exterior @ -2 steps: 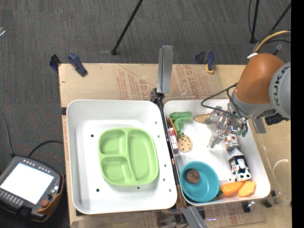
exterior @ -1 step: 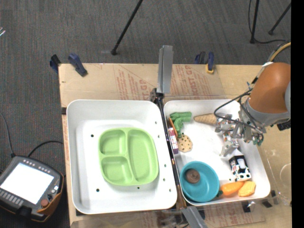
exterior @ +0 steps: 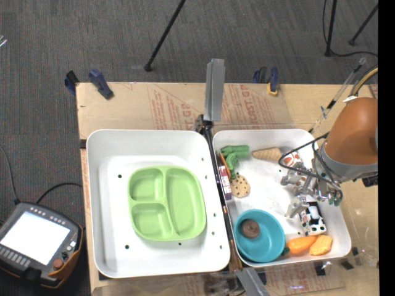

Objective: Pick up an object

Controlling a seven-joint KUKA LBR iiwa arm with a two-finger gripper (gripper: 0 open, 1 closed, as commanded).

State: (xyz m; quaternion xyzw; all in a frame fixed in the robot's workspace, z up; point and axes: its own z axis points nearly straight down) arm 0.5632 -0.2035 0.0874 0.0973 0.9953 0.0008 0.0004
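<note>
Below you, two white bins sit side by side on a cardboard-covered bench. A green divided plate (exterior: pixel 166 203) lies in the middle of the left bin (exterior: pixel 99 165). The gripper (exterior: pixel 303 197) hangs low near the right edge of the right bin (exterior: pixel 271 134); its fingers are lost in cables and metal, so whether they are apart or closed cannot be told, and nothing is seen held. Just beside it lies a black-and-white toy (exterior: pixel 314 219). A blue bowl (exterior: pixel 260 235) holding a brown piece sits at the near edge, with an orange carrot-like toy (exterior: pixel 300 244) in the near right corner.
</note>
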